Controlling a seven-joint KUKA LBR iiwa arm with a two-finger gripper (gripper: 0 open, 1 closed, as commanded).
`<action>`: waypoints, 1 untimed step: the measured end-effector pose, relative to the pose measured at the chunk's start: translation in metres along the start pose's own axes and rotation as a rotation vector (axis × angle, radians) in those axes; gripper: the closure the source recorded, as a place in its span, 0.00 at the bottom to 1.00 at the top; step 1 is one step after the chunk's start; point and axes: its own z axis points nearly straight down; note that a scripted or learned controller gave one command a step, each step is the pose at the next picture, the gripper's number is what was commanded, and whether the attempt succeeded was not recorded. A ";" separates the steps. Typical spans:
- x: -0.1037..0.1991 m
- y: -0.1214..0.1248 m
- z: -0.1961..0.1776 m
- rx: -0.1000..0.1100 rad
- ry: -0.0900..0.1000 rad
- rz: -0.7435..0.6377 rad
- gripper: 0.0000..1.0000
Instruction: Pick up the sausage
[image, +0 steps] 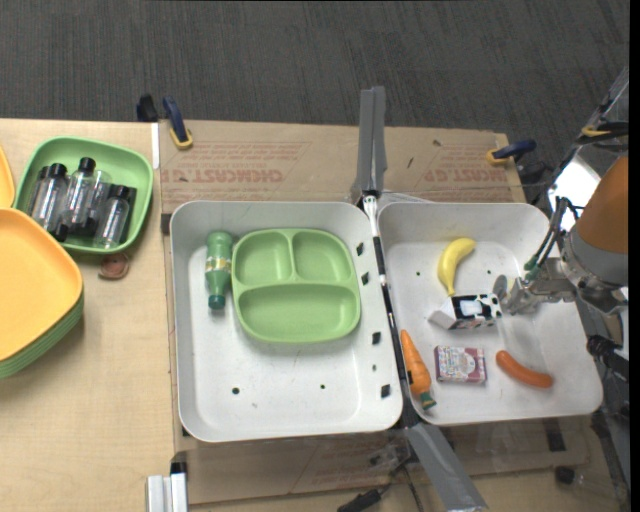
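You are looking down on the bench (120, 400), where two white bins are sitting side by side. In the right bin (560, 395) the sausage (523, 370) is lying near the front right corner, orange-red and slightly slanted, untouched and apart from everything else. The gripper (512, 296) is hovering up and to the left of it, just beside a small black-and-white carton (474, 308), and whether the gripper is spread or pressed together is something you cannot tell from this angle. A banana (455, 262) is resting further back in the same bin, a pink packet (461, 364) is lying left of the sausage, and a carrot (415, 366) is leaning along the bin's left wall. In the left bin (290, 400) a green divided tray (296, 284) is sitting with a green bottle (217, 268) just beside it on the left. Off to the far left of the bench, a green dish (128, 165) is holding several small dark-capped bottles (80, 205), beside a stack of orange plates (35, 300).
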 end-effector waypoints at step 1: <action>-0.022 -0.054 0.032 -0.001 0.000 -0.166 1.00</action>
